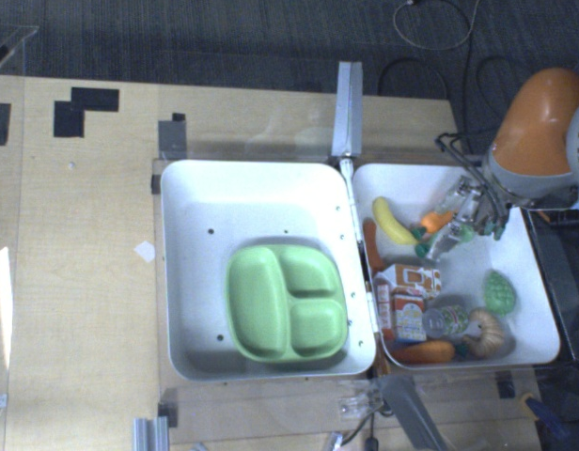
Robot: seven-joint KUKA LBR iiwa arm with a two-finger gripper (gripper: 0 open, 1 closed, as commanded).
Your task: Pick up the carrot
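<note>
The carrot (437,222), a small orange piece with a green end toward the lower left, lies in the right bin (539,280) just right of a yellow banana (393,224). My gripper (451,221) hangs low over the upper middle of that bin, reaching in from the right. Its fingers (446,241) are spread, one on each side of the carrot's right end. The gap between them is much wider than the carrot, so the gripper is open and not gripping it. The orange wrist band (543,125) sits above and to the right.
The right bin also holds a red sausage (369,242), a juice carton (409,280), a can (449,319), a green round item (499,292), a brown roll (487,332) and an orange-red item (426,351). The left bin (191,214) bears a green divided plate (288,301).
</note>
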